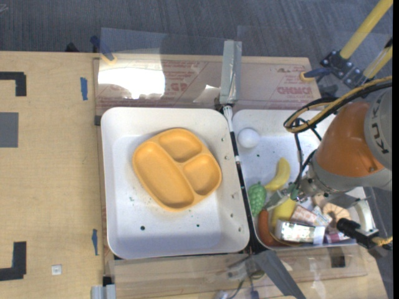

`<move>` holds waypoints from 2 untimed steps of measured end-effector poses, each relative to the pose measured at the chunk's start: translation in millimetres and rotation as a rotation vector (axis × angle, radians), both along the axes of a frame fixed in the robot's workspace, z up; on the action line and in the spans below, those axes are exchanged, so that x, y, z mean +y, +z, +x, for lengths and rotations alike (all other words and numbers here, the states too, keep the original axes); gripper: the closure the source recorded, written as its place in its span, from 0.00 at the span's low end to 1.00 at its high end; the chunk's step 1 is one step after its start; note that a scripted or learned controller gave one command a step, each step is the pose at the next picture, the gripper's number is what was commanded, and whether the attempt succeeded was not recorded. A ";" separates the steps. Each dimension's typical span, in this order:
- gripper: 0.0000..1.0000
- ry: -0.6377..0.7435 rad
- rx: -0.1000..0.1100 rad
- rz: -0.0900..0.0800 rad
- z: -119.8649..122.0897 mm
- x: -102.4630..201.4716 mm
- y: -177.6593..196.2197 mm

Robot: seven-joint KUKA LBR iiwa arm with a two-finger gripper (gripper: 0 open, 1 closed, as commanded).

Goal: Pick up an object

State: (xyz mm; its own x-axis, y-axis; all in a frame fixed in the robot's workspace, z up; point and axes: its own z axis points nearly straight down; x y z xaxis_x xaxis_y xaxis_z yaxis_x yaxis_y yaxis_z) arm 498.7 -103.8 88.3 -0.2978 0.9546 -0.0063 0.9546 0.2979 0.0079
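The arm [352,148] hung low over the right bin [268,143] among the toys [293,220] — nothing visibly lifted, the claw's state impossible to tell — so the pick remained undone.

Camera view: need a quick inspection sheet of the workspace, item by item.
Surface: wooden bench bearing two white bins, left bin and right bin.
Job's things: in the right bin, a white ball, a yellow banana, a green piece and a heap of small packages at the near end.
Clutter: orange divided plate in the left bin.
Claw: claw low over the heap; open or shut cannot be told.
Cables: black and yellow cables looping over the arm.
Surroundings: cardboard behind the bins, grey floor.
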 end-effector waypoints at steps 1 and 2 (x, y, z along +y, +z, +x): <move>0.00 0.000 0.000 0.000 0.0 0.0 0.0; 1.00 0.001 -0.007 0.000 2.3 1.3 10.8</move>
State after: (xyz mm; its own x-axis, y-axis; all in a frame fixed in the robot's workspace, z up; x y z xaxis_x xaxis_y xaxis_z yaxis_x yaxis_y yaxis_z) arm 501.0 -102.6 99.1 -0.2984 0.9544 -0.0080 0.9543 0.2985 0.0144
